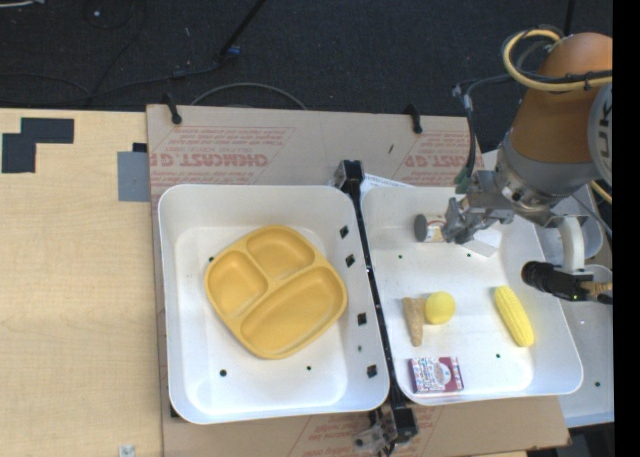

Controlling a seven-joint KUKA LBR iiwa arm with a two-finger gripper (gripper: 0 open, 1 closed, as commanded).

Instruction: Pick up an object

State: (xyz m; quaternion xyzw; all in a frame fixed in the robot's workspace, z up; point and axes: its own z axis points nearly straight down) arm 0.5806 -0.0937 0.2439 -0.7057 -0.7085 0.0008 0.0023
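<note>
Colours of the bins' contents and surroundings.
A yellow divided plate (276,291) is seen in the white left bin (190,365); a yellow ball (439,308), yellow corn cob (513,316), tan cone (414,320) and red-and-white packet (435,375) in the white right bin (560,370).

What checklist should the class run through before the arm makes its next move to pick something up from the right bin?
1. Targets present in the right bin: yellow ball, corn cob, tan wedge, small red-and-white packet. Ok.
2. Hand positioned over a target: it sits near the bin's far side, apart from all four. Not ok.
3. Hand free of any load: cannot tell; its fingers are unclear.
4. Ball free to grasp alone: it touches the tan wedge. Not ok.
5. Corn cob clear of neighbours: it lies by itself. Ok.
6. Yellow divided tray out of the way in the left bin. Ok.
</note>
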